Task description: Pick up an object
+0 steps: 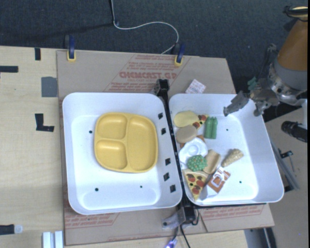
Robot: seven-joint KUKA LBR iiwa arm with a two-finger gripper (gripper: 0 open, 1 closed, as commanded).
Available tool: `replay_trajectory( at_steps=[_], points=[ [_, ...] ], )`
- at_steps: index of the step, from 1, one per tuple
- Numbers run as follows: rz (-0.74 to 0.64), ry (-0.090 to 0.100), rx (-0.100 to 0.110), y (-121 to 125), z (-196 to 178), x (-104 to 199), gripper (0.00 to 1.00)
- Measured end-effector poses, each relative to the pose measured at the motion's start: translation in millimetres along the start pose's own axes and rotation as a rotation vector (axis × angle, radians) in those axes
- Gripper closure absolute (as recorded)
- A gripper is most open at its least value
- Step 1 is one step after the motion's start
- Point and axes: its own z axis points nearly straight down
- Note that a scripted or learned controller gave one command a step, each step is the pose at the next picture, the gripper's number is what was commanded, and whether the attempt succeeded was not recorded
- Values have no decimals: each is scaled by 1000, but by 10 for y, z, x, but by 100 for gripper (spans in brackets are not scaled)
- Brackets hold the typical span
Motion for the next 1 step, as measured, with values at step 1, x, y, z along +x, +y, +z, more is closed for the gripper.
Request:
replay_trajectory(
  at_steps=[1],
  points=[
    [-3, 0, 3, 622, 1255, -10, 0]
  ],
)
